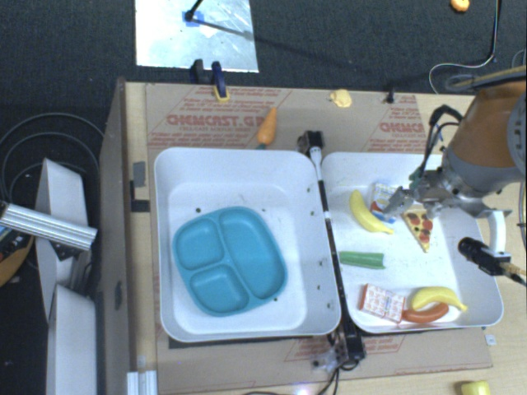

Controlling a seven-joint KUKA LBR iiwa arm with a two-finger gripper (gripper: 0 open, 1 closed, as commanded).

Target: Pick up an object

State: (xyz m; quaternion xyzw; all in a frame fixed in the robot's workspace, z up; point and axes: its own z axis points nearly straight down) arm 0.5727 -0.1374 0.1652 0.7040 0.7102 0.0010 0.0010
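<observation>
- My gripper (401,200) sat low over the right bin (482,307), near its back-left part; couldn't tell its state, too small & blurred.
- Right bin held: yellow banana (368,213) just beside the gripper, pizza slice (419,227) to its right, green bean (362,259) nearer mid, red-white cracker pack (381,302), 2nd banana (436,297) touching a red sausage (426,313) at front.
- Nothing visibly pinched.
- Left bin (189,179) carried a blue divided tray (228,258).
- Counter (206,113) was cardboard w/ red print; a carrot (267,127) & a small yellow bit (341,99) lay on it behind the bins.
- Beyond: dark carpet (66,39), a shiny sheet (198,23), an orange ball (459,4), cables.
</observation>
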